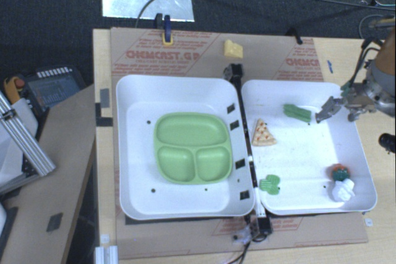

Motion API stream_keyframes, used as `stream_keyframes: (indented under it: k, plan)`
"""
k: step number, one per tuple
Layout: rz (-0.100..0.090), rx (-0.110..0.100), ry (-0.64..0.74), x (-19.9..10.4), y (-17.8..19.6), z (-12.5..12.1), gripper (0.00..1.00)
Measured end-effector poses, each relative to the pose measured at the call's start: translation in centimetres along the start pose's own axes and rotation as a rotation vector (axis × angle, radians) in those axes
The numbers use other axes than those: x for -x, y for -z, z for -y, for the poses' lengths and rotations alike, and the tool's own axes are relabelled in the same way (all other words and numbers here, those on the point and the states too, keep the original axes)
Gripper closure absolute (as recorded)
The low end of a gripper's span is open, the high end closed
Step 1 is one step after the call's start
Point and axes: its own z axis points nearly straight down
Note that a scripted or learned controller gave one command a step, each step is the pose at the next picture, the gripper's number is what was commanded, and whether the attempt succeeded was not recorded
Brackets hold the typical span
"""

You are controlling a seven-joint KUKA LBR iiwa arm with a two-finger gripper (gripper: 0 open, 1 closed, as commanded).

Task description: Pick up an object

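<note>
Green toy (297, 112) just left of the gripper (326, 112)

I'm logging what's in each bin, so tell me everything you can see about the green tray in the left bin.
The green tray is pale green, looks like smooth plastic, and has rounded corners. It is split into three compartments: one wide one along the far side and two smaller ones side by side on the near side. It lies flat, right side up, near the middle of the left bin, resting on the bin's white floor. Nothing lies in it or touches it otherwise.
</note>
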Motion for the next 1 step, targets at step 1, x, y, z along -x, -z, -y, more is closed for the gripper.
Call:
stream_keyframes:
  k: [1]
  plan:
    - [0.003,0.012,0.003,-0.06,0.71,-0.31,0.0]
